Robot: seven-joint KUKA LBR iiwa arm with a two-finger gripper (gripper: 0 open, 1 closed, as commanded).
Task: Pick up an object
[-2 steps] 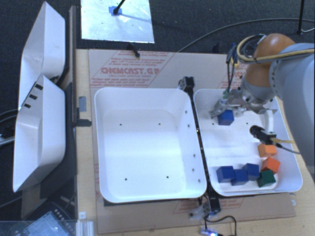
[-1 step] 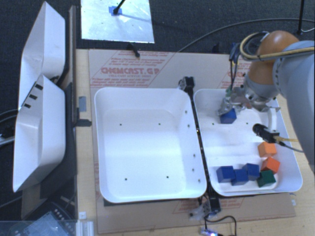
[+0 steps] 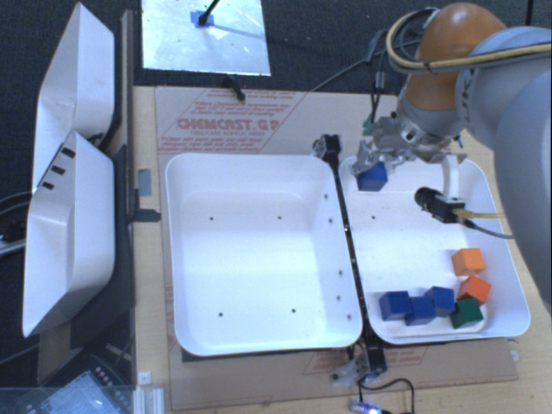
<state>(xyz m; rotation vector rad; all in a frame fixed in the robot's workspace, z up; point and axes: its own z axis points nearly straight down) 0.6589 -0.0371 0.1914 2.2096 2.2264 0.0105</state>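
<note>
The gripper (image 3: 376,164) hangs over the far corner of the right bin (image 3: 509,317), its fingers closed on a blue cube (image 3: 373,178) that shows just below them. The hold looks shallow — a jolt could drop it back in. The remaining blocks (image 3: 435,300) sit clustered at the near end, well apart, beside the left bin (image 3: 185,257).

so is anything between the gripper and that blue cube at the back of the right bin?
Nothing visible. The gripper is right at the blue cube, which sits between its fingers near the right bin's back-left corner. The other blocks cluster at the front, well apart.
</note>
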